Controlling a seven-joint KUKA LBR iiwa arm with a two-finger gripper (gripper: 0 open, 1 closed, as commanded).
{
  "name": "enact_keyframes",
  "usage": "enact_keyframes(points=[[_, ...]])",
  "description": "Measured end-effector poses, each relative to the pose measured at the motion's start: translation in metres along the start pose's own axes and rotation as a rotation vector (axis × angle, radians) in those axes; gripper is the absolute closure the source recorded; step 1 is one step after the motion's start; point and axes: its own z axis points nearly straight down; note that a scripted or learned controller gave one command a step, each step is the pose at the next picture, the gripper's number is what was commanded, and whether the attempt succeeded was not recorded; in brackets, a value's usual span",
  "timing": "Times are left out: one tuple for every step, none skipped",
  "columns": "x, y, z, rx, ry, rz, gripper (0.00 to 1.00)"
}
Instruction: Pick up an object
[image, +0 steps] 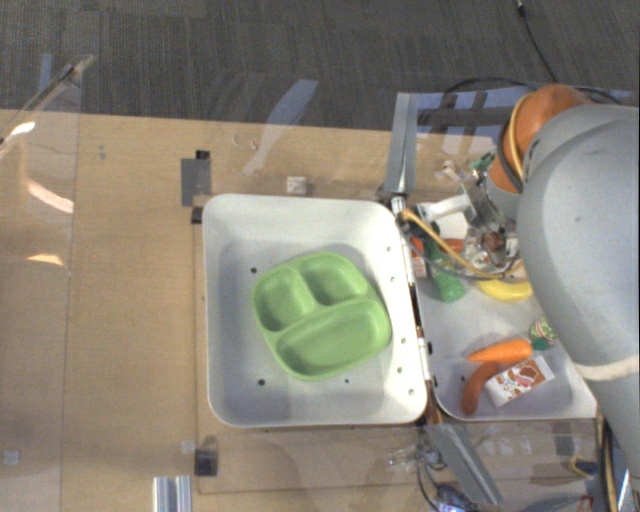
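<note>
Hovering low in the crowded right bin (575, 405), the end effector (488, 245), its grasp impossible to tell, risked slipping between the banana (505, 291) and green toy (449, 289).

Evenly and brightly lit from overhead, with soft, faint shadows along the inner walls of the shallow white left-hand bin (225, 300). Pale glare streaks and ghost reflections across the tan wooden bench top (100, 300), at far left and along the upper edge. Slightly soft and grainy throughout; blurred and out of focus on the large grey arm casing (585, 230) at right.
</note>
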Motion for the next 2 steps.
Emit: enact_keyframes(points=[[-0.0303,0.0383,-0.1312,-0.001,-0.006,0.014,1.00],[-0.0302,0.0379,-0.1307,-0.001,-0.007,0.013,0.00]])
